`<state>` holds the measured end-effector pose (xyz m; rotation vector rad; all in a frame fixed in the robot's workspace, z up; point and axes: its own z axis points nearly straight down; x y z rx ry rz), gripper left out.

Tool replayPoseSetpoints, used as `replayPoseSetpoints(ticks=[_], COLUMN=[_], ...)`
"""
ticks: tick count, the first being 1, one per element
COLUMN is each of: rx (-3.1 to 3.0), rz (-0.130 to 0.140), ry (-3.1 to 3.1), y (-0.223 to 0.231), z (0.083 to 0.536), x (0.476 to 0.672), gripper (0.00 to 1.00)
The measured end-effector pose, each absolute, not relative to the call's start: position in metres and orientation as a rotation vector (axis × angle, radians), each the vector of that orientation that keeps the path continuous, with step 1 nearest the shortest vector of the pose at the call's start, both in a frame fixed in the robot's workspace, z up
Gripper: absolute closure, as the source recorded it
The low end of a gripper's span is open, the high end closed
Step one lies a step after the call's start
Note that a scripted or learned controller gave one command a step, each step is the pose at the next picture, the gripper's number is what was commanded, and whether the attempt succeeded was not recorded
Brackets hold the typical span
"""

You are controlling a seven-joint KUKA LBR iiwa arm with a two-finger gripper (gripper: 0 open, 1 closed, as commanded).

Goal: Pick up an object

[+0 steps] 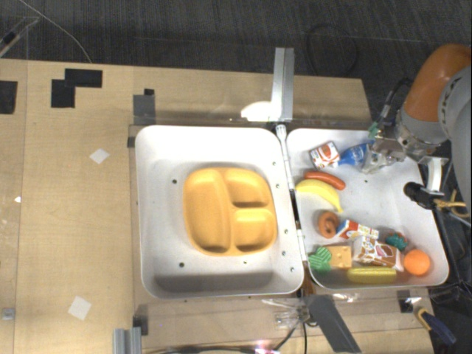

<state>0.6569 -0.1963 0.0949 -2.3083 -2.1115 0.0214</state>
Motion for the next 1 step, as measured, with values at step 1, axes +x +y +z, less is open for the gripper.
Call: replayPoseSetpoints(ticks=[1], rx=[-2.399], rz=[-0.019], ry=[-2.043], y=[-0.1214], z=[0.1796], x=[0.6548], gripper=[1.0])
